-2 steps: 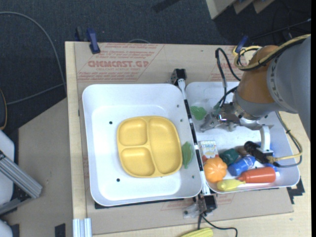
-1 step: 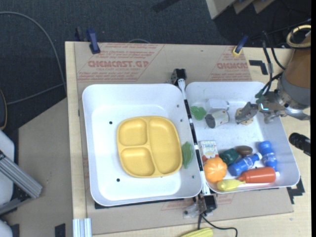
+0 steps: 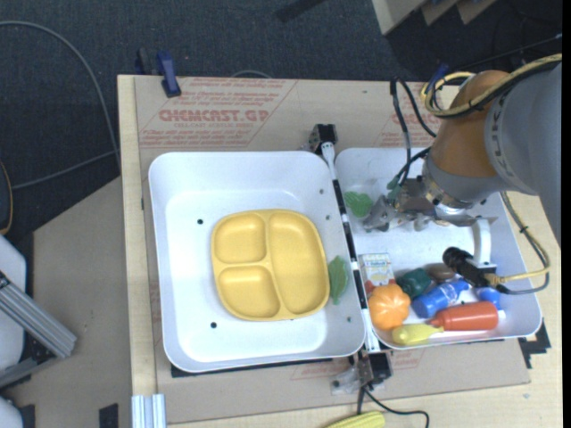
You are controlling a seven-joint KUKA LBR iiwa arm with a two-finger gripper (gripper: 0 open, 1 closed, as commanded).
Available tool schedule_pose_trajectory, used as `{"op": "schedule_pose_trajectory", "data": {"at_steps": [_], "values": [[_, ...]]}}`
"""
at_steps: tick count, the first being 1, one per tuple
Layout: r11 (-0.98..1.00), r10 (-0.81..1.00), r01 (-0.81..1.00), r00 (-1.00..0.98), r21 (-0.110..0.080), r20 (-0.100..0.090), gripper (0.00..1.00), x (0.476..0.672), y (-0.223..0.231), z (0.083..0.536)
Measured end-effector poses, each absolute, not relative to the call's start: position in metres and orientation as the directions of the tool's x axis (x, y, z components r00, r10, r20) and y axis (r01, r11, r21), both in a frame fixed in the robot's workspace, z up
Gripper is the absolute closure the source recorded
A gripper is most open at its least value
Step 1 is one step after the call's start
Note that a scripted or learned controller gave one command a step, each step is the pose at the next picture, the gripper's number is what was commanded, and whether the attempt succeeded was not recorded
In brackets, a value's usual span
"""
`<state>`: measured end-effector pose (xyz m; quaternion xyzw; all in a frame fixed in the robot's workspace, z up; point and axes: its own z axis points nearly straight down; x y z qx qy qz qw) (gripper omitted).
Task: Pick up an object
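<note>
My gripper (image 3: 390,210) hangs low in the right bin (image 3: 513,239) by its left wall, near a green object (image 3: 359,204) (whether anything is gripped, I cannot tell). Toys crowd that bin's front edge: an orange ball (image 3: 389,304), a blue piece (image 3: 439,298), a red cylinder (image 3: 468,316).

Was a bulky grey arm (image 3: 533,123) with a glossy orange band above the wrist. Carried yellow and dark cables looping at its twelve o'clock side, and ended in a grey metal gripper (image 3: 385,214).
</note>
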<state>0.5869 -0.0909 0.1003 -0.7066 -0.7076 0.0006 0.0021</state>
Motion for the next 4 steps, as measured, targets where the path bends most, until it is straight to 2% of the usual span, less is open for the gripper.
{"op": "schedule_pose_trajectory", "data": {"at_steps": [1,2,3,4], "values": [[0.0,1.0,1.0,0.0,0.003,-0.002,0.0,0.629,-0.167,0.176],[0.0,1.0,1.0,0.0,-0.001,0.001,0.0,0.545,-0.123,0.084],[0.0,1.0,1.0,0.0,-0.002,-0.001,0.0,0.651,-0.198,0.087],[-0.001,1.0,1.0,0.001,-0.001,-0.001,0.0,0.551,-0.205,0.1]]}}
